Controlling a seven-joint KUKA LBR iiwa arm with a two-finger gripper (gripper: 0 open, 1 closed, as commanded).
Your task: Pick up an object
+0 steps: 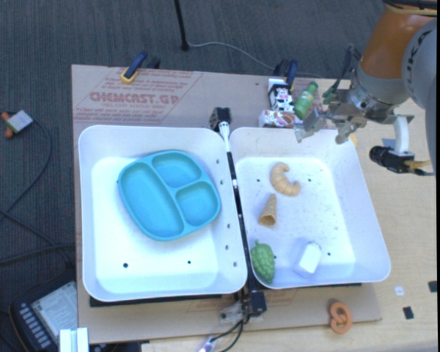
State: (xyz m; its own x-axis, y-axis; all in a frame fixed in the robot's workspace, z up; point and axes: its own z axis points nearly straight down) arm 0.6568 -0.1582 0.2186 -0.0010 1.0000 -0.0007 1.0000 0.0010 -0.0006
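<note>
The right bin holds a tan croissant-shaped piece, a small brown cone, a green leafy lump at the front left corner and a white block near the front. My gripper hangs above the bin's back rim, behind the croissant piece. Its two fingers stand spread apart with nothing between them. A small green item sits just behind the gripper's left side; whether it touches the gripper I cannot tell.
The left bin carries a blue divided plate. A small printed box stands behind the bins near the green item. An orange ring lies on the bench in front of the right bin.
</note>
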